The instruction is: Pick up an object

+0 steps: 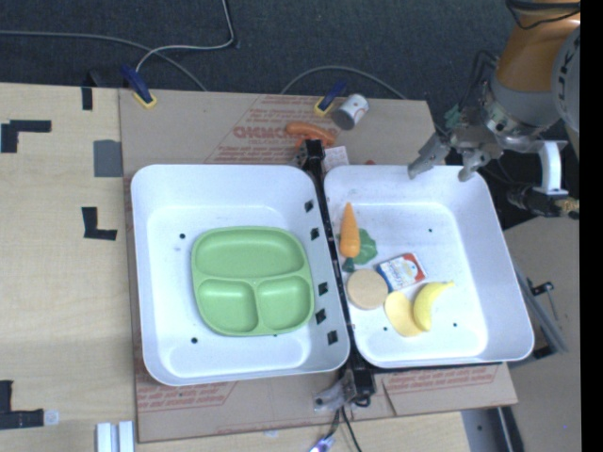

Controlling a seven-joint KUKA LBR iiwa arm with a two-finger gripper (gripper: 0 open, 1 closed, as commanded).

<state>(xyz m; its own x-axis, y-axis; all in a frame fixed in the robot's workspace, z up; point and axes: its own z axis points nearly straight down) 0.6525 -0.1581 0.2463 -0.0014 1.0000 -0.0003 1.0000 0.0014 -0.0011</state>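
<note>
My gripper [443, 166] hangs over the far rim of the right bin [490, 252], open, with two dark fingers spread and nothing between them. In that bin lie an orange carrot with a green top [350, 231], a small red, white and blue packet [401, 271], a round tan disc [366, 289], a yellow banana [431, 302] and a pale yellow piece [402, 315]. All of these lie nearer the camera and to the left of the gripper. A green divided plate [252, 280] sits in the left bin [160, 252].
Cardboard sheets [245, 130] lie under both bins. Beyond them are an orange object [310, 131], a grey roll [350, 111], blue clamps [138, 86] and a cable [179, 50]. The arm's orange band [532, 55] stands at the upper right.
</note>
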